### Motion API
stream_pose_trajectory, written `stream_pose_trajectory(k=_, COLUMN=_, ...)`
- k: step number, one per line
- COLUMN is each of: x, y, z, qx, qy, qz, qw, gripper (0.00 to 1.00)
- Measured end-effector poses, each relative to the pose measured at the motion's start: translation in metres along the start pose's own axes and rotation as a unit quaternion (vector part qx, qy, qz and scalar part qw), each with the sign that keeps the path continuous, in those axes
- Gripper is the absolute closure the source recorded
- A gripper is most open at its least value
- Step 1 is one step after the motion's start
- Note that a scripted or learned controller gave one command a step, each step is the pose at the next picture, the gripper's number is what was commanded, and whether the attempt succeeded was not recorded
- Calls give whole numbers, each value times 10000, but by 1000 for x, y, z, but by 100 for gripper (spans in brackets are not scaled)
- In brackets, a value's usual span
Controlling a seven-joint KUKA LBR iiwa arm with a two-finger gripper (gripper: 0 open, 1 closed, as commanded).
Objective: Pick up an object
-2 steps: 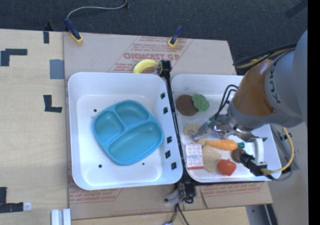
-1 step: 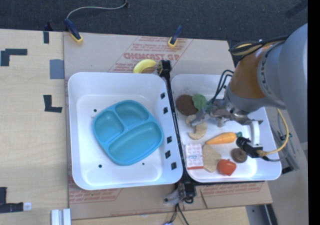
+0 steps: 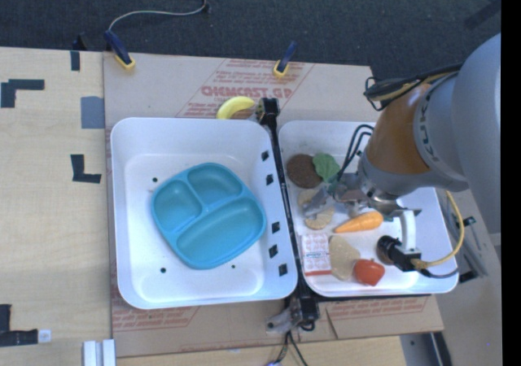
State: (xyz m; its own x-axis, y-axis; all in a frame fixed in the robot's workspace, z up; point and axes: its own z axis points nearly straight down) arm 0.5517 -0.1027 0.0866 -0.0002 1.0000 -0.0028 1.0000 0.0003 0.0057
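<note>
Reaching in from the right over the right bin [image 3: 444, 279], in the approach step of the pick. End effector [image 3: 336, 191] low among toy foods: touching or just above a pale round piece [image 3: 317, 214], beside a green leaf [image 3: 326, 166] and a brown disc [image 3: 302, 170], with an orange carrot [image 3: 359, 223] just to its right. Cannot tell how its grip stands, nor whether anything sits inside it. Judged next: settle on one item, close, lift straight up clear of neighbours. Blue divided plate [image 3: 209, 214] alone in the left bin [image 3: 130, 193].
</note>
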Motion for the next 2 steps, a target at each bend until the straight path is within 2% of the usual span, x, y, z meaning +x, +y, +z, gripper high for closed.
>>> stream_pose_trajectory(k=1, x=-2, y=82, z=1, qx=5, qy=5, qz=-5, qw=10000, gripper=0)
stream_pose_trajectory(k=2, x=2, y=114, z=2, qx=114, qy=1, qz=-11, qw=9999, gripper=0)
